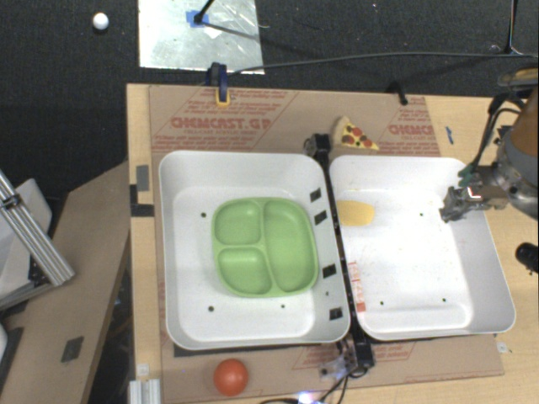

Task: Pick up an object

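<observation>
A pale yellow flat object (355,214) lies in the right bin (472,310), close to its left wall. A green divided plate (264,247) rests in the left bin (181,225). My gripper (456,204) hangs over the right bin's right side, well to the right of the yellow object, with nothing visibly held. A toy pizza slice (354,135) lies on the board behind the bins. A red-orange ball (230,376) sits on the board in front of the left bin.
The bins stand side by side on a brown board (253,116) marked with red lettering. A blue clamp (218,81) grips its far edge. Cables run across the dark floor behind. A metal frame (29,234) stands at the left.
</observation>
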